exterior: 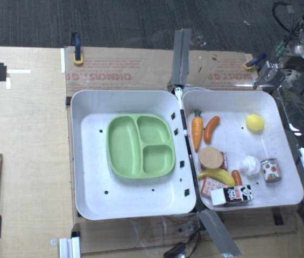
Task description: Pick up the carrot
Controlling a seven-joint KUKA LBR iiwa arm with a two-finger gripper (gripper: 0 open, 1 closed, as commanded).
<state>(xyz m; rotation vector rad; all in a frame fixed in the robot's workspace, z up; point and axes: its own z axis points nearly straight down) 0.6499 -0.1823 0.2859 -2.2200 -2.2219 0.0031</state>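
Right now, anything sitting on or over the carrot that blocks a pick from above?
Nothing visible does. The carrot lies uncovered at the right bin's left wall, a sausage close beside it on its right. The round cracker sits just past its tip. The arm is at the far right corner.

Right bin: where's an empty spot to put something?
In the right bin, bare floor lies between the sausage and the lemon, reaching down toward the white wad. The lower left is crowded, from the carrot down past the banana.

Even, bright overhead light w/ soft shadows, mild glare, slightly grainy.
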